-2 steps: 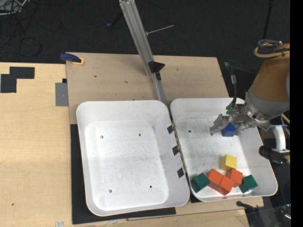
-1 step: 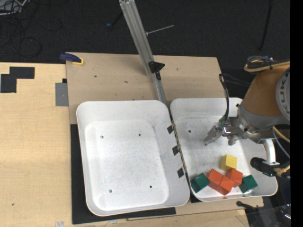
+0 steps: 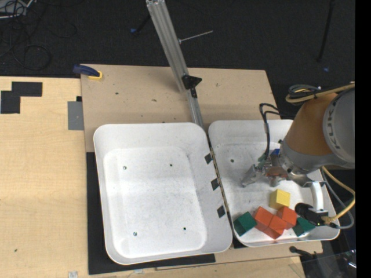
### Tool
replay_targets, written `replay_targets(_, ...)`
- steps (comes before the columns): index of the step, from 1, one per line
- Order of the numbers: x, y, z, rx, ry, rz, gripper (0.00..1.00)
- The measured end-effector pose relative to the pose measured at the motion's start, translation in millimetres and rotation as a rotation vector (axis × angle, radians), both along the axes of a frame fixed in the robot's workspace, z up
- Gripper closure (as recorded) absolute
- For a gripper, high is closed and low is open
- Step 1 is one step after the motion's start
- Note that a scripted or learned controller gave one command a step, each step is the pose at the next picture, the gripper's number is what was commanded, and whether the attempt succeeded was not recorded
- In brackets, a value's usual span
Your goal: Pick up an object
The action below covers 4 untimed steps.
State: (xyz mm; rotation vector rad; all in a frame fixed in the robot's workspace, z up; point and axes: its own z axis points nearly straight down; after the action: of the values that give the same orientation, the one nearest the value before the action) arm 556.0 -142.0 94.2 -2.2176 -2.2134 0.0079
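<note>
The right bin (image 3: pixel 243 141) holds several blocks near its front edge: a yellow block (image 3: pixel 282 198), an orange-red block (image 3: pixel 266 218) with another red one (image 3: pixel 286 218) beside it, a dark green block (image 3: pixel 244 222) and a second green one (image 3: pixel 303 227). My gripper (image 3: pixel 259 180) hangs low over the middle of this bin, just up and left of the yellow block. It stands open, one grey finger (image 3: pixel 248 179) splayed to the left, and nothing is between the fingers. The arm's orange band (image 3: pixel 307 129) covers the bin's right side.
The left bin (image 3: pixel 153 190) lies beside the right one, with black clips (image 3: pixel 214 183) along the shared rim. A slanted metal rail (image 3: pixel 171 42) rises behind the bins. Cables (image 3: pixel 324 213) trail by the right bin's front right corner.
</note>
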Motion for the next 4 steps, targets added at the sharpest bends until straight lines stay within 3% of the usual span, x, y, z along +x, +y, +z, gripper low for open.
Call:
replay_targets(1, 1, -2, 13, -0.001, -0.005, -0.007, 1.00)
replay_targets(3, 13, -10, 116, -0.004, -0.014, 0.003, 1.00)
replay_targets(4, 13, -11, 132, -0.002, -0.010, 0.003, 1.00)
